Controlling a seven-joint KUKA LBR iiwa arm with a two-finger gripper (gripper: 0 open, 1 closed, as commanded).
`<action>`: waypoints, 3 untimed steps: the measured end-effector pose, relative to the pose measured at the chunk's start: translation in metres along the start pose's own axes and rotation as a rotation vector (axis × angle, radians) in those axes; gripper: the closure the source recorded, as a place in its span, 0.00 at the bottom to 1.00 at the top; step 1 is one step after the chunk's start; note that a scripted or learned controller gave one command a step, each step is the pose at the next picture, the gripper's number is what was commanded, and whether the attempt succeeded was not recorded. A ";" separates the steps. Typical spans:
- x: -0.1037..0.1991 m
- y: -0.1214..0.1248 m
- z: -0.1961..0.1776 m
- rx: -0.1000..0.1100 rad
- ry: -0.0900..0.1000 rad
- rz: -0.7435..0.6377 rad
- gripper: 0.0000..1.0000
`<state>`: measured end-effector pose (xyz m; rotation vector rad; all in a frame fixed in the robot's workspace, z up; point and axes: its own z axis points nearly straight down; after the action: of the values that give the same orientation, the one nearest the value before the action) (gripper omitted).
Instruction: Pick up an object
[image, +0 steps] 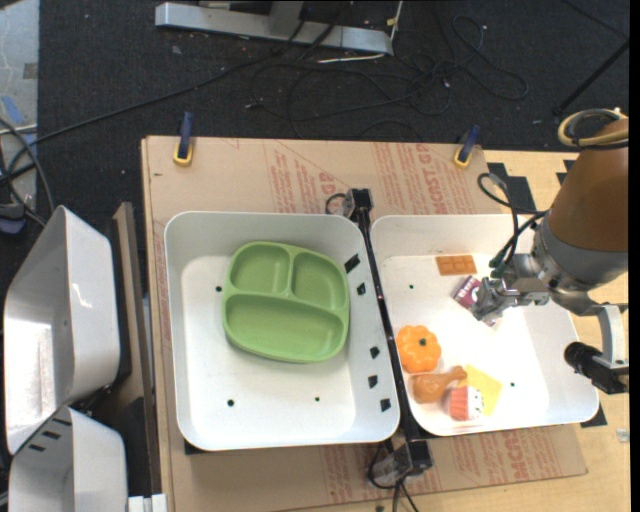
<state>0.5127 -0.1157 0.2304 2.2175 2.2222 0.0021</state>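
The gripper (487, 302) hangs over the right bin (570, 405), just beside a small dark packet (467, 291). Its grasp cannot be told. An orange pumpkin (419, 347) lies nearer.

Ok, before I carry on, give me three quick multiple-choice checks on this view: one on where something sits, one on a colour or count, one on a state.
1. Where is the green divided plate?
A. left bin
B. right bin
C. on the cardboard outside the bins

2. How many compartments does the plate have?
A. two
B. three
C. four

3. How does the orange pumpkin lie relative to the gripper?
A. between its fingers
B. apart from it, on the bin floor
C. lifted above the bin

Answers: 1 A, it lies in the left bin. 2 B, two small sections above one long one. 3 B, it rests in the right bin, lower left of the gripper.
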 end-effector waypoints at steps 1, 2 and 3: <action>0.045 0.007 -0.006 0.001 0.002 -0.006 1.00; 0.094 0.014 -0.014 0.002 0.002 -0.007 1.00; 0.151 0.017 -0.018 0.003 0.002 -0.007 1.00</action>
<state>0.5290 0.0354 0.2479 2.2118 2.2326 0.0017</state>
